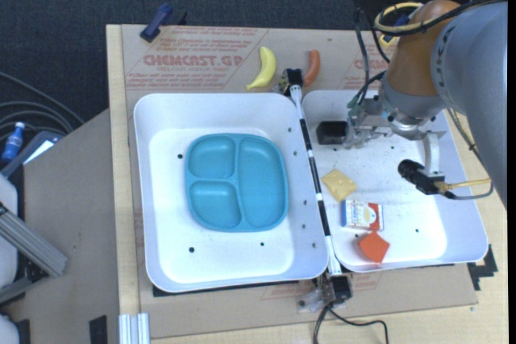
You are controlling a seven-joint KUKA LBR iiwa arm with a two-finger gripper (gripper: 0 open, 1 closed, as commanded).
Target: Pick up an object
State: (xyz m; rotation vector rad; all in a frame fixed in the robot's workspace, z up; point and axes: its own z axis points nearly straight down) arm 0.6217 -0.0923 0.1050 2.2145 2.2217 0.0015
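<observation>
**A:** Where is the gripper sitting, and is it gripping anything?

**B:** The gripper is hanging low over the right bin, at about 11 o'clock from that bin's middle. Whether it is released or clenched, I cannot tell. The arm is coming in from 2 o'clock. Its orange band is sitting just above the wrist, and the wrist is pointing down into the bin.

**A:** And the things it could pick?

**B:** A black block is lying just beside the gripper at its 9 o'clock, close to the rim where the two bins are meeting. A yellow wedge is lying at 7 o'clock. A small carton is lying at 6 o'clock, and an orange block is resting further along that line, near the bin's 6 o'clock rim.

**A:** How much room is it getting?

**B:** It is getting little room toward 9 o'clock, with the block and the shared rim crowding that side. From 3 to 5 o'clock the white floor is showing bare out to the far wall. The left bin is holding a blue divided plate in its middle, with white floor running all round it.

**A:** Is any writing showing?

**B:** Red letters are running across the board at 12 o'clock of the left bin, and I am reading "CHEMCAST" and then what looks like "GP". A banana and an orange stick are lying on that board. The carton's print is too small to read.
</observation>
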